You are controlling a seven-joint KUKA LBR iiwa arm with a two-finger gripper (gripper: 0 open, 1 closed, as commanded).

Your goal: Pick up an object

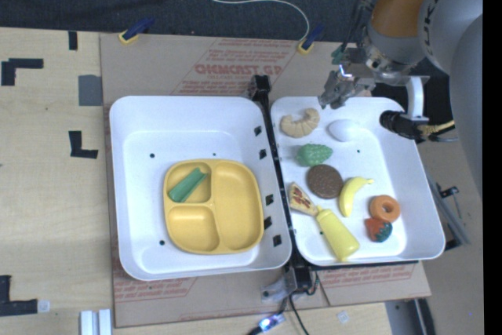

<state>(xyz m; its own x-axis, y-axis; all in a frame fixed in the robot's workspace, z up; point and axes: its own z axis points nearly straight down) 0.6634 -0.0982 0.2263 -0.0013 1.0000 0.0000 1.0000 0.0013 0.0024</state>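
Red printing runs across the cardboard sheet [227,67] under my two bins, but it faces away from me and I cannot read it.

My gripper [336,94] hangs over the far rim of the right bin [423,247], just above the croissant [301,122]. Whether it is wide or narrow I cannot tell; nothing shows held in it.

The right bin is smooth white plastic, shallow, with rounded corners. In it lie the ridged tan croissant, a smooth white egg [343,129] beside it, a bumpy green leafy piece [314,154], a round brown cookie [323,181] with a dimpled face, a curved yellow banana [352,194], a pizza slice [302,200], a yellow bottle [337,235] lying on its side, an orange ring doughnut [384,208], and a small red and teal piece [378,231] touching the doughnut.

The left bin [133,129] holds a glossy yellow plate [227,208] with three compartments. A flat green stick [187,185] lies tilted in the far left compartment.
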